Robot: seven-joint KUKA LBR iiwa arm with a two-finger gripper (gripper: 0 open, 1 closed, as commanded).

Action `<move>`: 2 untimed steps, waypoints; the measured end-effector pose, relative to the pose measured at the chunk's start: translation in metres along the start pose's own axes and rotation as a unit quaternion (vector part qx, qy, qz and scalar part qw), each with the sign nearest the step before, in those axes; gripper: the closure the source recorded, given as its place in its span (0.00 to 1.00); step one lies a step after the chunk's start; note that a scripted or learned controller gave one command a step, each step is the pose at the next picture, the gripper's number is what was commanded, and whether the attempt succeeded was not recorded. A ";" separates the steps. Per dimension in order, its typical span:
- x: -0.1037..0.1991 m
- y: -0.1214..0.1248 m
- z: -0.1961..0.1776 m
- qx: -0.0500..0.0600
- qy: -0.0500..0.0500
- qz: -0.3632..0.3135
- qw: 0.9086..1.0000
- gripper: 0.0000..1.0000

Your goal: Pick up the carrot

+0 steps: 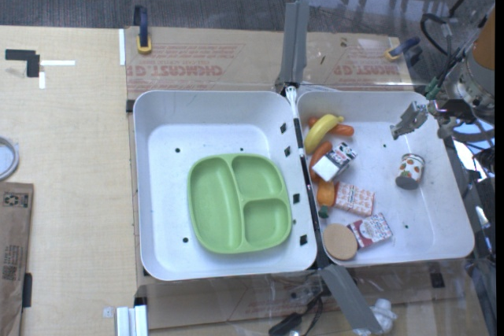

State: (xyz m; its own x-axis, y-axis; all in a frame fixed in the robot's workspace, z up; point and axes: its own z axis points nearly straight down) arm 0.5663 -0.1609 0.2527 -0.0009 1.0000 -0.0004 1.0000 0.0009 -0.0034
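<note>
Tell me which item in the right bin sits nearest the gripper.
The can, lying alone just below the gripper. The banana, carrot and boxes cluster along the bin's left wall.

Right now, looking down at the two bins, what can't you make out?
- End effector, camera view: too small and blurred to tell open from shut.
- Carrot, camera view: partly covered by the small carton and banana; its full length is hidden.
- Small can: label too small to read.
- Arm: cut off by the right edge.
</note>
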 end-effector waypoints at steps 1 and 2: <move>0.003 -0.036 0.026 -0.001 0.000 -0.124 0.992 0.00; 0.021 -0.046 0.158 -0.003 -0.001 -0.268 0.963 0.00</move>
State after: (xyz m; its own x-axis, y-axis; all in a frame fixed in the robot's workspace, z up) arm 0.5198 -0.1402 0.0950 -0.5176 0.8556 -0.0017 0.8556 0.5176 0.0030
